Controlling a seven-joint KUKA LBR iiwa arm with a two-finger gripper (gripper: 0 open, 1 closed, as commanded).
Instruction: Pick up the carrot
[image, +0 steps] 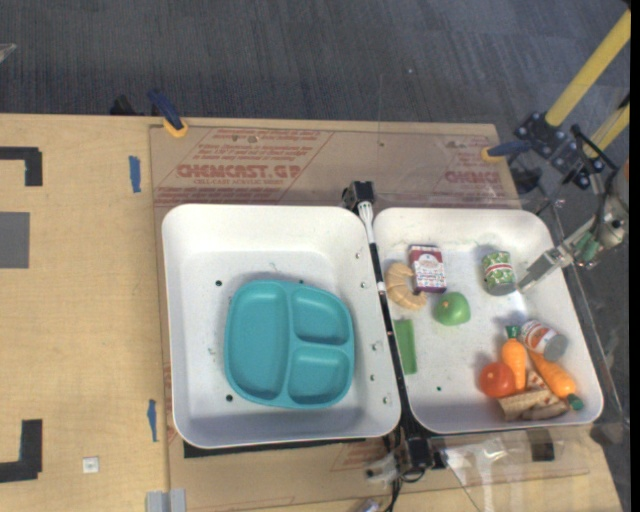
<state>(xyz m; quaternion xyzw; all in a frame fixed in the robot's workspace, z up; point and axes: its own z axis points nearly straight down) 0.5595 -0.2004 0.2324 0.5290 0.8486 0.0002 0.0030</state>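
Observation:
The orange carrot (553, 376) lies slanted in the front right corner of the right bin (470, 228), its green end toward the bin's corner. It rests against a red tomato (495, 380), an orange vegetable (514, 358) and a brown slice of bread (530, 404). My gripper (540, 268) reaches in over the bin's right rim, farther back than the carrot and well apart from it, with its tip next to a green and white can (496, 270). Nothing shows in its grasp.
The right bin also holds a red and white box (428, 268), a croissant (403, 284), a green apple (452, 308), a green stick (405, 346) and a small bottle (540, 336). A teal divided plate (290, 342) lies in the left bin (200, 300).

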